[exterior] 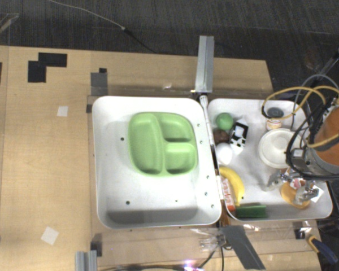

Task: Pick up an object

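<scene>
Orange round object (294, 196) lies beneath metal fingers (311, 195).

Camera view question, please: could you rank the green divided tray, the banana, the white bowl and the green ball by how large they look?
1. Green divided tray, clearly largest.
2. White bowl and banana: too alike to rank.
3. Green ball, smallest.
</scene>
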You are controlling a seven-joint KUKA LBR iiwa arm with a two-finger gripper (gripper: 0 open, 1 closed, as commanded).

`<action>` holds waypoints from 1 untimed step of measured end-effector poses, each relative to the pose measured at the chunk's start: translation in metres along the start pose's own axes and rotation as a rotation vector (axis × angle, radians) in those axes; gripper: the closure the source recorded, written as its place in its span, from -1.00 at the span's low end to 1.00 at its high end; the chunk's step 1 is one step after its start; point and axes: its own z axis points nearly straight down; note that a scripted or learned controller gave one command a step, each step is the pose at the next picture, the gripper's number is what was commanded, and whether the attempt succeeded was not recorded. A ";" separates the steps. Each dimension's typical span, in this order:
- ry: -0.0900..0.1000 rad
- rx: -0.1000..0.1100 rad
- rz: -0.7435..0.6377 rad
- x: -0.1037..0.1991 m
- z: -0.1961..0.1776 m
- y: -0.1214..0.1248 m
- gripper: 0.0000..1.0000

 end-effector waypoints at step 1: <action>0.002 0.001 -0.111 0.003 0.000 -0.001 -1.00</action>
